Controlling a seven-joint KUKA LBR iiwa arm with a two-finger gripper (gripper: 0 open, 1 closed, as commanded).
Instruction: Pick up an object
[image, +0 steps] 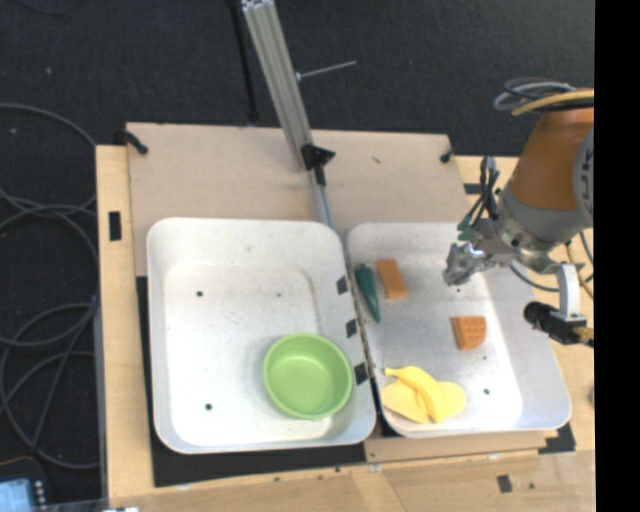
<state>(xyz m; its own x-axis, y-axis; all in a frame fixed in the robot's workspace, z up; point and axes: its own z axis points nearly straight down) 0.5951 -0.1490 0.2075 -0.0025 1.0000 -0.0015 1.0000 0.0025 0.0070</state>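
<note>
Wooden bench (230, 170) takes up most of the shot, with two shallow white bins sitting side by side on it. The left bin (200, 270) has just a green bowl (308, 375) in it, sitting upright toward the near right corner.

The right bin (520, 385) is where the smaller stuff lives. The arm (550, 170) comes in from the right (grey with that orange section above the wrist), and its gripper (460, 268) hangs over the far part of the right bin, just right of the middle. Honestly I cannot tell whether its grip is released or clenched, it's too small and blurry from up here. Nothing is visibly caught in it.

Objects in the right bin, biggest first: a yellow banana-ish bunch (425, 395) at the near left corner, up against the left wall. Then a dark green piece (368, 290) lying along the left wall at the far side, with an orange block (391, 280) just beside it on its right. Another orange block (469, 332) sits on its own around the middle of the bin, nearer than the gripper and apart from it.

A metal rail (285, 85) slants across the far side of the bench, ending near the gap between the bins.
</note>
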